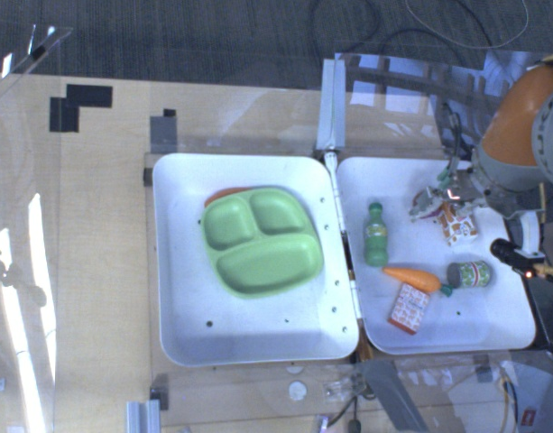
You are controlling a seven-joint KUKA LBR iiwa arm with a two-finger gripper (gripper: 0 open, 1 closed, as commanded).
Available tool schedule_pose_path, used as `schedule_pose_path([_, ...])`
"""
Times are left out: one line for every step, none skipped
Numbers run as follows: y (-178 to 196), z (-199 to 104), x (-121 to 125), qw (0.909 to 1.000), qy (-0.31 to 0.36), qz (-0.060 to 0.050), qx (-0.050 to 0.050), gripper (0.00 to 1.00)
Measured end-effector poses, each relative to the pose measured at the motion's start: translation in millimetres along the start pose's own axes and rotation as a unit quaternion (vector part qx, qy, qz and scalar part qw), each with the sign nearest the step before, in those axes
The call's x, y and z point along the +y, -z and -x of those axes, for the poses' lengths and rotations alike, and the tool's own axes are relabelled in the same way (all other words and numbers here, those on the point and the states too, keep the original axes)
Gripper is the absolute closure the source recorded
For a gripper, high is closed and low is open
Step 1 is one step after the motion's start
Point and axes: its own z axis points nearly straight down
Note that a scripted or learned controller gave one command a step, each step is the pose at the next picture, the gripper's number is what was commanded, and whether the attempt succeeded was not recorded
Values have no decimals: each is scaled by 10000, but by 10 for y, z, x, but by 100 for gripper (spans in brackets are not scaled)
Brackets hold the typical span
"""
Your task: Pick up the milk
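Milk (459, 225): small white-orange carton, tilted, right bin; jaws touching its top, grip unclear.

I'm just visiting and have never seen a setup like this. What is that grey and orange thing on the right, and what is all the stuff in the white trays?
That is a robot arm, filmed from one camera above the bench. Its gripper hangs over the right bin, beside a small milk carton, the thing it should lift. That bin also holds a green bottle, a toy carrot, a can and a red-and-white box. The left bin holds a green divided plate.
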Motion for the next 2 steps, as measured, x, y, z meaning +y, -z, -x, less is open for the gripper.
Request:
schedule_pose_path([-307, 319, -61, 9993, 373, -43, 28, 0])
schedule_pose_path([-186, 306, -33, 9992, 409, -18, 16, 100])
